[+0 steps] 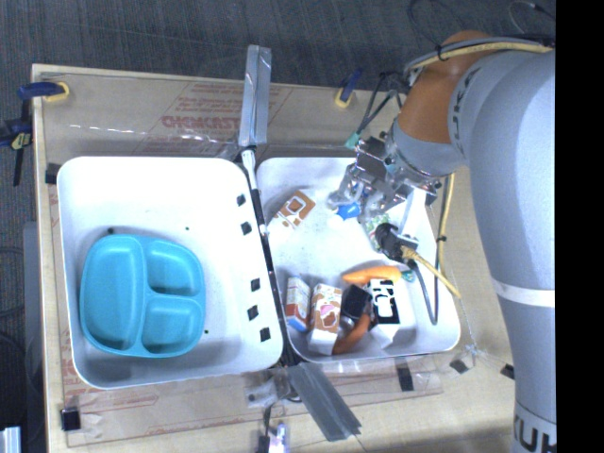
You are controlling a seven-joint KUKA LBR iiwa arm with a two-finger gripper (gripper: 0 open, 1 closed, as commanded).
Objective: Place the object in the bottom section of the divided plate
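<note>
A light blue divided plate (142, 295) lies in the left bin (151, 182); its large section is on the left and two smaller ones are on the right. My gripper (361, 199) hangs low over the upper middle of the right bin (311, 173), far from the plate. A small blue piece (348, 209) shows right at its tip, and I cannot make out whether it is held. A small brown and white box (293, 209) lies just left of the gripper.
The front of the right bin holds a cluster: two small cartons (313, 307), a black and white box (382, 300) and orange carrot-like pieces (374, 274). A black divider (257, 253) with clips separates the bins. The arm's yellow cable (436, 276) trails over the right bin's right side.
</note>
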